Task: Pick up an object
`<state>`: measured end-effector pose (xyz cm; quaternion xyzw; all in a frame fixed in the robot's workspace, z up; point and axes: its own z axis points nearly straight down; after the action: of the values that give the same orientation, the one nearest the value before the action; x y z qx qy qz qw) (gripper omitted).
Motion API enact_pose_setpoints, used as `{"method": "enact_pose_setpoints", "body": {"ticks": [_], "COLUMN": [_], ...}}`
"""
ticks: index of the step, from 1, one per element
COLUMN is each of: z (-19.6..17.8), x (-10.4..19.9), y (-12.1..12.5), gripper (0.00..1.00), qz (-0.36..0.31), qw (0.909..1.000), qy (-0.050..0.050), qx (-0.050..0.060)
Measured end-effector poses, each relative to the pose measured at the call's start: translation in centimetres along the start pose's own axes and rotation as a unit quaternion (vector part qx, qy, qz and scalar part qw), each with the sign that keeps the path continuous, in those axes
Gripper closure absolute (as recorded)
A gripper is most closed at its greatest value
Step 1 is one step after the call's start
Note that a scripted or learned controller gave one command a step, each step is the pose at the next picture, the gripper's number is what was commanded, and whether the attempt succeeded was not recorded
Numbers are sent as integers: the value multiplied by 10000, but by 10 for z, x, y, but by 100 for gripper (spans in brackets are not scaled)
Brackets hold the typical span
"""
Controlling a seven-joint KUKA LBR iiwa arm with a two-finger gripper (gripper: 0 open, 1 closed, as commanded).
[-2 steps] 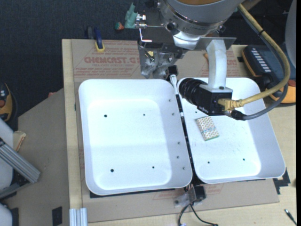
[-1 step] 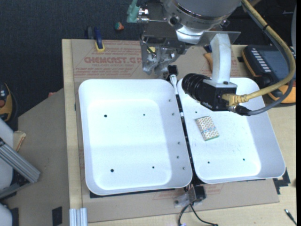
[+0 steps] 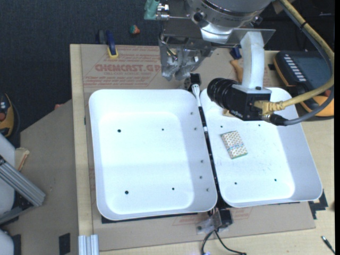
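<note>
While the grey arm reaches in at the upper middle of the frame, two shallow white bins are shown side by side on a table [image 3: 85, 206] covered by a brown sheet with red lettering [image 3: 127, 67]. The hand [image 3: 179, 68] is placed above the bins' upper rims, roughly in line with the seam between them, over the sheet and not over either bin. Whether the hand is apart or together cannot be told, as it is seen from above against shiny metal. A small patterned packet [image 3: 234, 144] is laid flat near the middle of the right bin [image 3: 304, 161], apart from every wall, which is judged to leave room for a grasp from above. It is well apart from the hand, so nothing is gripped. The left bin [image 3: 100, 116] is seen at centre left. A blue clamp [image 3: 111, 45] is set at the sheet's upper left edge, probably to pin it down.
</note>
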<state>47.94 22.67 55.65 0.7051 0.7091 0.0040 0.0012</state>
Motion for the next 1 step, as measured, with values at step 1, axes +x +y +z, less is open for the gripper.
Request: {"method": "enact_pose_setpoints", "body": {"ticks": [1], "z": [-10], "x": [1], "y": [0], "gripper": [100], "qz": [-9], "qw": [10000], "qy": [6], "qx": [-13]}}
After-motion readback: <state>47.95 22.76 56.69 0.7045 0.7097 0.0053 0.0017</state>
